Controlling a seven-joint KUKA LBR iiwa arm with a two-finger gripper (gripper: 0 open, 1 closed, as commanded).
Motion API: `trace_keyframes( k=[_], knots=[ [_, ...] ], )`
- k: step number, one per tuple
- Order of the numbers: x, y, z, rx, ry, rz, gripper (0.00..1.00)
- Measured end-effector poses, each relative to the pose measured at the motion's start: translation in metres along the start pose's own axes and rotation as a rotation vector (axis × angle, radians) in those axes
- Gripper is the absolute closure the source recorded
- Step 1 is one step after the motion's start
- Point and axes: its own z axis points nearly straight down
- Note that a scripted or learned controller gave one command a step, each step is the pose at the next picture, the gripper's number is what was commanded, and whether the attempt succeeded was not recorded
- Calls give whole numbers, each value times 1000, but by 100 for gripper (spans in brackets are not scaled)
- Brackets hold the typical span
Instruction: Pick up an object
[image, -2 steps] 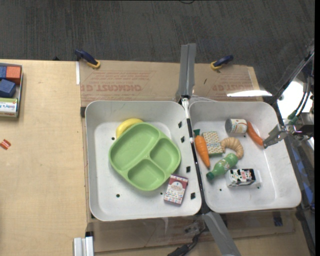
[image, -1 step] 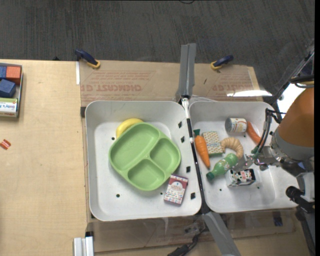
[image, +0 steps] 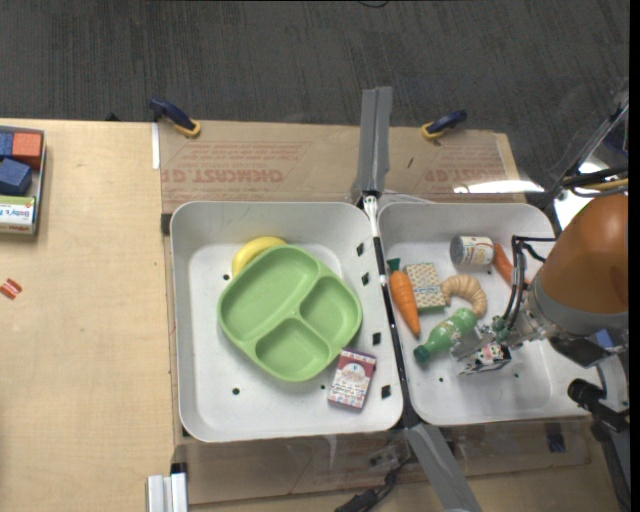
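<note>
1. A pale wooden bench (image: 80, 350) carries two shallow white bins side by side, with flattened brown cardboard (image: 300, 165) behind them held by two blue-and-yellow clamps (image: 176, 117).
2. The gripper (image: 487, 352) is low in the right bin (image: 480, 400), reaching in under the orange band (image: 600, 255) of the arm; it is small and cluttered with cables, and whether anything sits between its fingers cannot be made out.
3. Just beside it lies a green bottle (image: 447, 335) (white cap toward the divider), seemingly touching the tool.
4. Further out: a curved tan croissant-like piece (image: 466, 292), a speckled packet (image: 425, 285), an orange carrot (image: 403, 300) and a small can (image: 472, 250); an orange item behind the can is partly hidden by a cable.
5. The left bin (image: 200, 400) holds a green divided plate (image: 290, 312) covering most of a yellow object (image: 256, 248), plus a small carton (image: 352, 380).
6. A box of blocks (image: 20, 180) is cut off at the far edge.
</note>
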Motion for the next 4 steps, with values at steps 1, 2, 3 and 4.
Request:
trace_keyframes(
  k=[1,2,3,4],
  knots=[
    [-1,1,-9,-3,-1,3,100],
    [31,55,-128,26,9,458,100],
    [96,97,-131,26,11,283,100],
    [86,130,-119,26,11,194,100]
  ],
)
